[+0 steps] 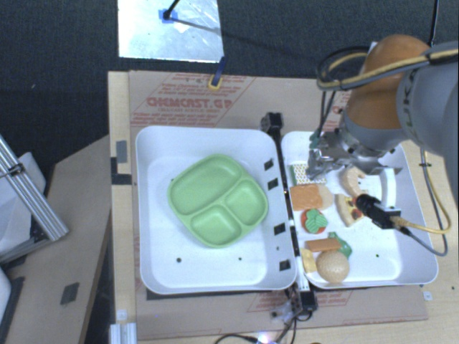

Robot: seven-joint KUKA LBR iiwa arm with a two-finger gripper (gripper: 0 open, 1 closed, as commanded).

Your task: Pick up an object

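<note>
From the overhead camera, you see the jaws [316, 165] low in the right white bin [416, 264]; whether they're parted, you can't tell. Just below them lies the orange rectangular toy food block [307, 196], apparently still ungrasped, so lifting remains.

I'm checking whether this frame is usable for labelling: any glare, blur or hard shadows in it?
Camera view: strong glare on the foil sheet at top; the white bins are evenly lit with soft shadows only; the green tray is sharp; the small food items beside the gripper look soft and low in detail.
</note>
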